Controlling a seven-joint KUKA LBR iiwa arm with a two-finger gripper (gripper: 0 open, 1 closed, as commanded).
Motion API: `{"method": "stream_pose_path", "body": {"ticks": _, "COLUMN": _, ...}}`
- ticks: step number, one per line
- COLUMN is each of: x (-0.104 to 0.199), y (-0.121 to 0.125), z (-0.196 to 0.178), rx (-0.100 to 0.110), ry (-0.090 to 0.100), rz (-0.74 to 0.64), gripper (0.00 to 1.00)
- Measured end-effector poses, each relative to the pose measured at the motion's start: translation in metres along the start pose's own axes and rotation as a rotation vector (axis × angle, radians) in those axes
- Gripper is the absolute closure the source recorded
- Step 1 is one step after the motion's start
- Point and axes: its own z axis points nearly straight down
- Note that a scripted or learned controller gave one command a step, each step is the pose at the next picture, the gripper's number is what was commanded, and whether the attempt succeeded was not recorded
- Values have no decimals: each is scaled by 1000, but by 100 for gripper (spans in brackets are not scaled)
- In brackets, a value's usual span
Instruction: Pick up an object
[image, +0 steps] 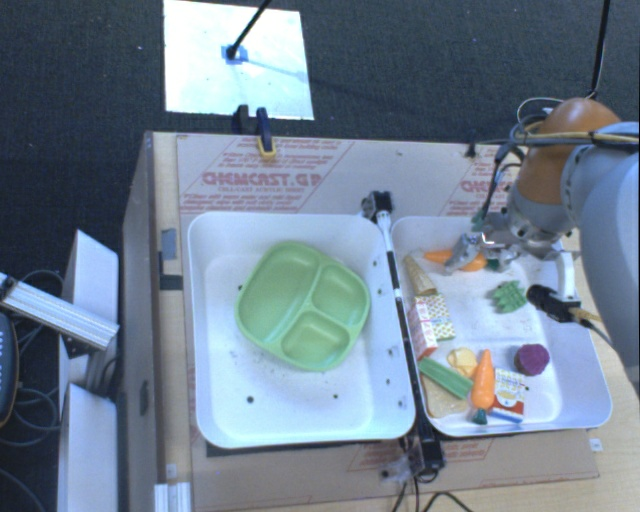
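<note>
Carrot (484, 376) and packet (509, 390), right bin (590, 372) front: lying just touching, poor first pick. Purple ball (532, 358), near them: stands apart. Green toy (508, 296), mid-bin: free all round. Orange piece (441, 257), bin's back: gripper (470, 254) sits just beside it; you cannot tell its jaw state. Centre over that piece before you close. Left bin (215, 330): green tray (303, 304).

The claw (468, 254) sits over an orange piece (440, 257) in the right bin (585, 400).
</note>
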Motion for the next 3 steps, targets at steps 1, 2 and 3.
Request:
{"method": "stream_pose_path", "body": {"ticks": 1, "x": 0, "y": -1, "z": -9, "rx": 4, "ry": -2, "rz": -6, "gripper": 100}}
{"method": "stream_pose_path", "body": {"ticks": 2, "x": 48, "y": -10, "z": -136, "rx": -29, "ry": -4, "rz": -1, "gripper": 100}}
{"method": "stream_pose_path", "body": {"ticks": 3, "x": 47, "y": -11, "z": -134, "rx": -25, "ry": -4, "rz": 0, "gripper": 0}}
